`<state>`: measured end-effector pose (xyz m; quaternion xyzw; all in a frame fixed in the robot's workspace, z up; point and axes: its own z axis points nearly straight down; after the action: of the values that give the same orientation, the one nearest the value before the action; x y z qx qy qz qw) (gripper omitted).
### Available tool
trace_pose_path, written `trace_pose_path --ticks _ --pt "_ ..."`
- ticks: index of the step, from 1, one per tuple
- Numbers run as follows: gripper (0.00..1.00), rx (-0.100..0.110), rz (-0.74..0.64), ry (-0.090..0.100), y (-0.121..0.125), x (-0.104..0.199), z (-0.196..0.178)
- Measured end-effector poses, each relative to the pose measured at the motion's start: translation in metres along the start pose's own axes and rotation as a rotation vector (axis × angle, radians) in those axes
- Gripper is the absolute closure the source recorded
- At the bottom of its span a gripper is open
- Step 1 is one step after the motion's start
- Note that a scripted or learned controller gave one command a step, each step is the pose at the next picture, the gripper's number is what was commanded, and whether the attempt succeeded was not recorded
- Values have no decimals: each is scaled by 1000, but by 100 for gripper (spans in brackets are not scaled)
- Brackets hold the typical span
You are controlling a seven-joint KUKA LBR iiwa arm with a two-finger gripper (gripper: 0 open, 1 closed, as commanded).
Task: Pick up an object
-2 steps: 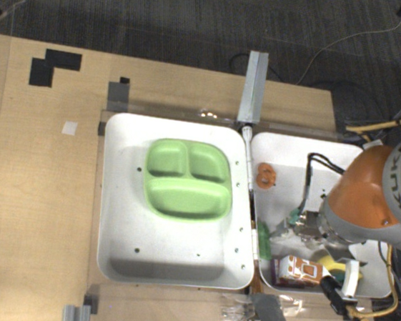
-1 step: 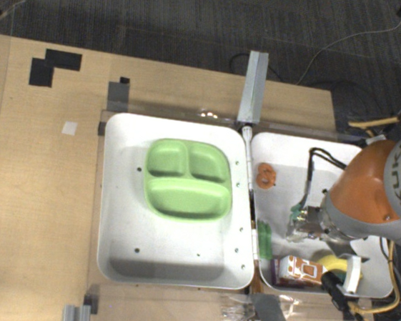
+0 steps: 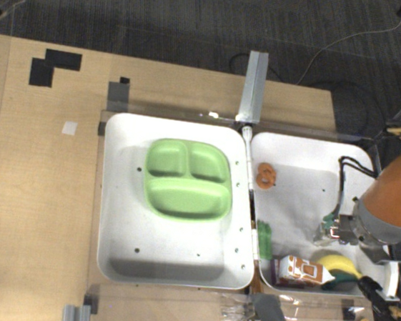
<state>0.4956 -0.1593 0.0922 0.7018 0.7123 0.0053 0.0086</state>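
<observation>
The right bin (image 3: 301,157) holds a small orange-brown pretzel-like piece (image 3: 266,175) near its left wall. A green object (image 3: 264,240) lies by the divider. A brown and white carton (image 3: 301,272) lies on its side at the front wall, with a yellow banana (image 3: 340,265) beside it on a dark green item (image 3: 349,280). My gripper (image 3: 331,229) hangs low over the right part of this bin, just above the banana. The orange band and grey wrist cover most of it.
The left bin (image 3: 114,254) contains a green divided plate (image 3: 187,178). A metal post (image 3: 253,87) stands behind the divider between the bins. Black cables run along the right bin's far right side. Wooden bench surface spreads to the left.
</observation>
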Motion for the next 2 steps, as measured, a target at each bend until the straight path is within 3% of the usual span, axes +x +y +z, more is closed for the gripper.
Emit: trace_pose_path --ticks 1,2 --pt "100 15 95 4 78 85 -92" --pt "100 16 215 3 92 74 -98"
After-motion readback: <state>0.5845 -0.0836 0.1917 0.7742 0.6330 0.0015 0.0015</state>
